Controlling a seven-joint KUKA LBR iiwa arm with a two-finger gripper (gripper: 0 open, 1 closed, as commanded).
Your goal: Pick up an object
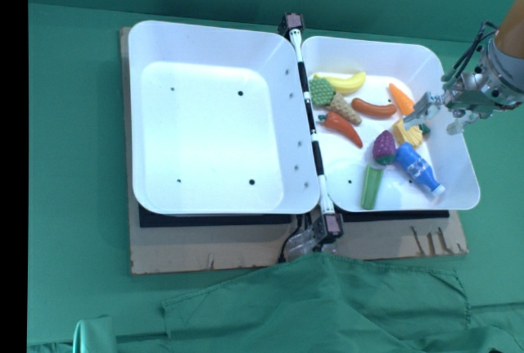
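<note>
Camera view: gripper (439, 115), fingers spread w/ nothing between them, hovers by the right bin's (458, 148) far-right wall just beside the yellow corn (407, 133); toys lie in the bin, the pick apparently not yet made.

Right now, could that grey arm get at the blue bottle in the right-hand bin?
Probably yes. The gripper hangs over the right side of the same bin, a little above the blue bottle in the picture. The bottle lies near the bin's front edge with nothing on top; only the purple toy touches its upper end.
</note>
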